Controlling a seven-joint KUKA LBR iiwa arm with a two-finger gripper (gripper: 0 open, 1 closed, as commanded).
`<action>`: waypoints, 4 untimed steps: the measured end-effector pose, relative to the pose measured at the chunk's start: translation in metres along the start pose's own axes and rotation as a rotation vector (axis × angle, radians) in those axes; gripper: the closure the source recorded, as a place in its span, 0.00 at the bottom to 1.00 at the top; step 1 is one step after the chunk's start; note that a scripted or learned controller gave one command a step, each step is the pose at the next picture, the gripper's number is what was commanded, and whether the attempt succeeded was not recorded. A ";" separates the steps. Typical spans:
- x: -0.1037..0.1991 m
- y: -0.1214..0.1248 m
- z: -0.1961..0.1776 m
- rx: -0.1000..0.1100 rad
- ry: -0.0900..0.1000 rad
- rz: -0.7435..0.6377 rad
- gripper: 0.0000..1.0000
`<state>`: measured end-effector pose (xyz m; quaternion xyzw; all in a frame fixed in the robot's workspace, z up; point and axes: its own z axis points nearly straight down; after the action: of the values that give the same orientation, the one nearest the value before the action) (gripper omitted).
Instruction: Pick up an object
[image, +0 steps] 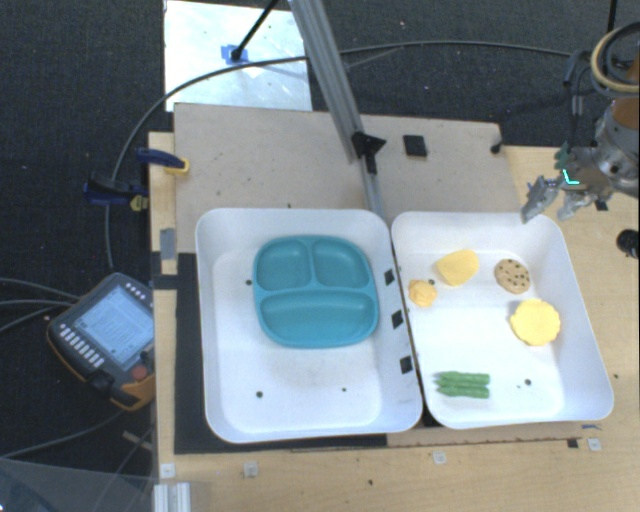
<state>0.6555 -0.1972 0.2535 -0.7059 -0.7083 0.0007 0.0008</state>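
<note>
The right bin holds several small food pieces: a yellow chip, a smaller yellow piece, a chocolate-chip cookie, a round yellow piece and green beans. My gripper hangs above the bin's far right corner, up and to the right of the cookie. Its two grey fingers are spread apart with nothing between them.
The left bin holds a teal divided plate. A grey pole slants across the back board. A teach pendant lies off the bench at left. Clamps grip the board's left edge.
</note>
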 end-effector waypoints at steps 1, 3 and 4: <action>0.000 0.001 -0.002 -0.004 -0.001 -0.001 0.00; 0.008 -0.008 0.092 -0.003 -0.002 0.000 0.00; 0.011 -0.015 0.150 -0.001 -0.001 0.002 0.00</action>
<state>0.6398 -0.1862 0.1038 -0.7065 -0.7077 0.0005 0.0001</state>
